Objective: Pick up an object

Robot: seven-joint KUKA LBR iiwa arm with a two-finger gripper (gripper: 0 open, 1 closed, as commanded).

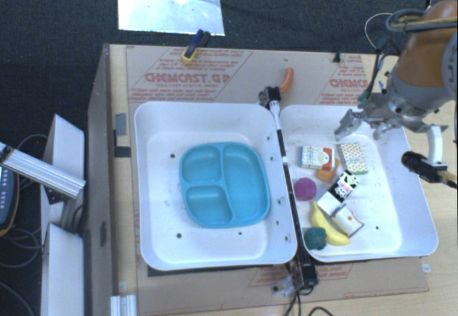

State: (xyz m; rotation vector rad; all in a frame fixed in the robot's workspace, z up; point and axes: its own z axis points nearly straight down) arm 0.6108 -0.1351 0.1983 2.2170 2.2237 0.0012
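Two bins side by side, with the right bin (415, 236) as landmark.

The left bin (164, 129) lay just left of it and held a divided tray (223, 184); inside the right bin, a banana (325, 225), ball (305, 189) and small boxes (317, 157) clustered toward its left wall.

In the right bin (418, 232) the objects crowd its left half: a small printed box (317, 157), a patterned packet (353, 158), a purple ball (305, 189), a black-and-white block (346, 185), a banana (328, 227) and a dark green ball (315, 237). They lie close together or touching, with little gaps between. The right part of this bin's floor is bare. The gripper (365, 124) hangs over the bin's far edge. In the left bin (161, 136) a blue divided tray (224, 184) covers the middle, leaving a free white border around.
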